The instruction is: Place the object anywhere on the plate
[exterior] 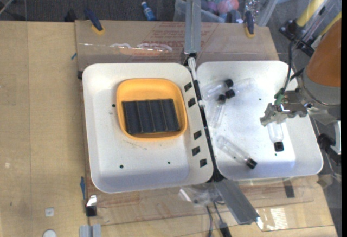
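A clear plastic tube with a black cap (276, 137) lay toward the right side of the right bin (303, 162), just beneath my claw (275, 114), while the yellow plate (147, 87), carrying a dark ribbed block (150, 116), waited in the left bin (103, 165). Other clear tubes (236, 152) were scattered across the same right bin, one nearer and to the left, more at the far side. My judgement was that a clean pick meant coming straight down over the tube's middle, closing across its narrow width, since a smooth round body would likely roll or slip. My claw hung low over the tube's far end; whether its tips were spread or closed, or touching the tube, I could not tell from this slant
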{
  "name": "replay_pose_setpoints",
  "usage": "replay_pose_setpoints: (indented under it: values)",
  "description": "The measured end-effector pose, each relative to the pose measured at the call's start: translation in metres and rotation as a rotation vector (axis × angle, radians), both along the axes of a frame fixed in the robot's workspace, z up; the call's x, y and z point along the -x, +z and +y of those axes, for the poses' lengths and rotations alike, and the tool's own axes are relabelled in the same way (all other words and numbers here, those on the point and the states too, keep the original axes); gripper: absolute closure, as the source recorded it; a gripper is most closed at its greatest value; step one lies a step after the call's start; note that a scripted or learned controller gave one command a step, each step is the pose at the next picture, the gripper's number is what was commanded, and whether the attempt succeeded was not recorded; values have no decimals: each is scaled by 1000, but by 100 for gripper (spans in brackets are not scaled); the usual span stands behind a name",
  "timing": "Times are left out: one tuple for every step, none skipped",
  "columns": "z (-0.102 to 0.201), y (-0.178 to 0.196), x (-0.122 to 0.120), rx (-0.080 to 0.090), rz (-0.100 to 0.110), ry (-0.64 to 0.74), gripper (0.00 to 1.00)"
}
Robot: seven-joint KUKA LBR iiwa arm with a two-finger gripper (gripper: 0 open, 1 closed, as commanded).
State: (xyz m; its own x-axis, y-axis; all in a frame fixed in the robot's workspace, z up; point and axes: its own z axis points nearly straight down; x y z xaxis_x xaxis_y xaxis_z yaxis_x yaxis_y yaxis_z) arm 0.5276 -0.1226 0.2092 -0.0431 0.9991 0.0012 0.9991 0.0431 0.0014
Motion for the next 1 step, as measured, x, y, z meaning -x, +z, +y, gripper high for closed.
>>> replay_pose_setpoints:
  values:
    - [-3,-19,-55,3,-2,148,100]
